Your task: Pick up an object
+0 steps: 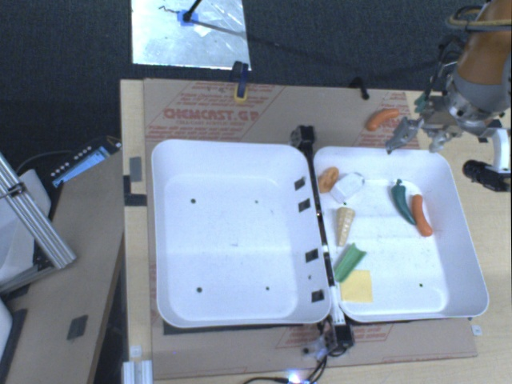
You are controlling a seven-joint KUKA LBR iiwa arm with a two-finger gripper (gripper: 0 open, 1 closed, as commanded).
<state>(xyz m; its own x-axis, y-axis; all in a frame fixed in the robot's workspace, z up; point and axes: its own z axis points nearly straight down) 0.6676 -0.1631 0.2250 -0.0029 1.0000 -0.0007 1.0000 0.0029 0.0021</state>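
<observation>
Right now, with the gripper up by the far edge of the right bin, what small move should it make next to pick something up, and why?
Probably shift the gripper toward the near side and lower it over the teal and orange pieces in the right bin. The gripper sits at the bin's far rim with nothing between its fingers, and those pieces look like the nearest things inside the bin.

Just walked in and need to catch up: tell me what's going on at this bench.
A grey arm with an orange band reaches in from the right, its gripper above the far edge of the right bin, fingers spread and holding nothing. That bin holds a yellow square, a green strip, a cone, a white piece, an orange piece and a teal-and-orange item. An orange sausage shape lies outside on the board.
</observation>
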